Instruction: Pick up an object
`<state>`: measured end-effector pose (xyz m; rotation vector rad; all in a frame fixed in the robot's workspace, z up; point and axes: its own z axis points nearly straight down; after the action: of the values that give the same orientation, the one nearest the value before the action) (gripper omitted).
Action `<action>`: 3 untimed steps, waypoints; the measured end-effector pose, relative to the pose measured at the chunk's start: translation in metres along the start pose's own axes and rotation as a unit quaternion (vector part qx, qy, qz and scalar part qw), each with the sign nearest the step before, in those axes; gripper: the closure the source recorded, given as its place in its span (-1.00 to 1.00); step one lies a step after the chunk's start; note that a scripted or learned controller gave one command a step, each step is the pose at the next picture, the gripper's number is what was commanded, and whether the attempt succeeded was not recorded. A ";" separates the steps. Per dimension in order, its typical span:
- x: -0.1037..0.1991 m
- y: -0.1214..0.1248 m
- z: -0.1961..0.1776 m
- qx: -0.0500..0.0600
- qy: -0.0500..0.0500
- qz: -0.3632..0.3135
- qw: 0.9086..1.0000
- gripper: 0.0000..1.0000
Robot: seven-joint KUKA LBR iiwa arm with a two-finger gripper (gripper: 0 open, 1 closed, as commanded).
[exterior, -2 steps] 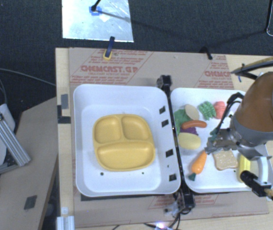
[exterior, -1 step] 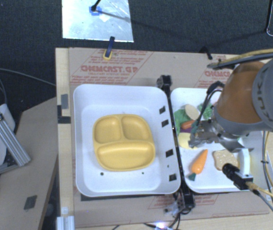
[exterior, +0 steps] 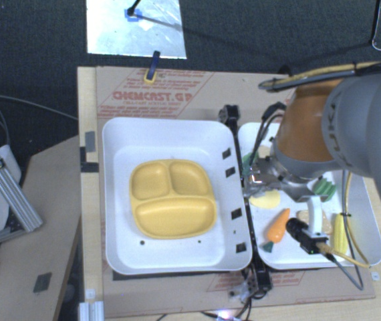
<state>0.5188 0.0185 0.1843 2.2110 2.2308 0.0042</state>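
1. We cannot tell the state of the pincer (exterior: pixel 268 179): the arm's wrist covers it, low in the right bin (exterior: pixel 371 246).
2. Just beside it lie a pale yellow piece (exterior: pixel 265 200) and a toy carrot (exterior: pixel 278 225) (likely targets).
3. We judge this the reaching step; next comes closing, then lifting.
4. The left bin (exterior: pixel 117 146) bears a yellow divided plate (exterior: pixel 172 198).

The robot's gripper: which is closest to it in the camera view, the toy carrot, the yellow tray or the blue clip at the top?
From the gripper:
1. Toy carrot, just below it in the right bin.
2. Yellow tray, in the left bin.
3. Blue clip, far up on the cardboard's top edge.
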 end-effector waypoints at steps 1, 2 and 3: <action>-0.001 -0.034 0.000 0.002 0.000 0.004 1.000 1.00; 0.048 -0.029 0.000 0.001 0.001 0.000 1.000 1.00; 0.118 -0.033 0.040 0.003 0.001 -0.001 1.000 1.00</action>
<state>0.4849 0.1359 0.1446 2.2132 2.2366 -0.0014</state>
